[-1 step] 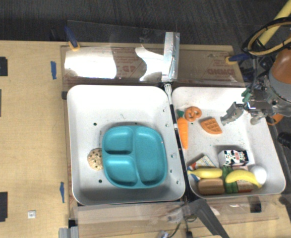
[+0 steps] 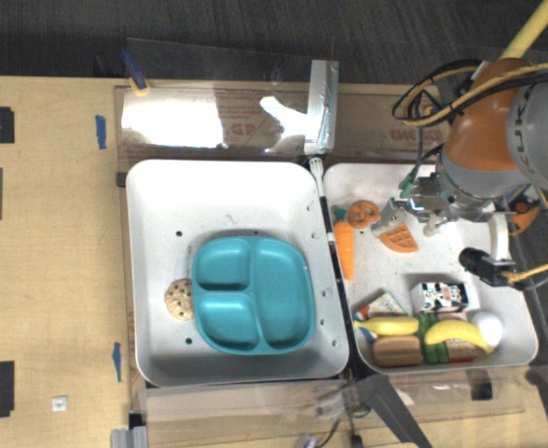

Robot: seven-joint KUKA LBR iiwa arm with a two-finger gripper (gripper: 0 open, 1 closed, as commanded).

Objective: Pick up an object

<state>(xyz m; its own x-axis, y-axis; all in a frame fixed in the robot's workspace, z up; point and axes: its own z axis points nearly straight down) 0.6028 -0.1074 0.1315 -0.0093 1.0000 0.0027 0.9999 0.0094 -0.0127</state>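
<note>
Candidate target: the orange wedge (image 2: 399, 239), lying flat on the floor of the right bin (image 2: 526, 329), in the upper middle of that bin. No object is being held at this moment.

The claw (image 2: 421, 209) is hovering just above and to the right of the wedge, at the upper part of the right bin. Cannot tell whether it is spread or pressed together; the wrist hardware is blocking the view of its tip. Nothing is showing between it and the bin floor.

Near the wedge: a round orange piece (image 2: 364, 213) to its upper left, and a carrot (image 2: 344, 248) lying along the bin's left wall. Both are sitting close to the wedge but apart from it.

Lower in the same bin: a black-and-white carton (image 2: 440, 296), two bananas (image 2: 390, 326) (image 2: 456, 333), a brown bun (image 2: 397, 350), and a white ball (image 2: 486, 329), all crowding together at the lower edge.

Left bin (image 2: 152, 194): a teal divided plate (image 2: 252, 292) is lying in the middle, a cookie (image 2: 178, 299) touching its left edge.

Both bins are resting on the tan surface (image 2: 40, 250).

Risks, as judged from here:
- The wedge is looking thin and flat, so the claw may be closing above it and coming up empty.
- The claw is offset from the wedge; a straight descent may be landing on bare floor or nudging the wedge aside.
- The round piece is near enough that a descent drifting left may be bumping it instead.
- Dangling cables (image 2: 432, 91) around the wrist could be snagging during a lift.
</note>
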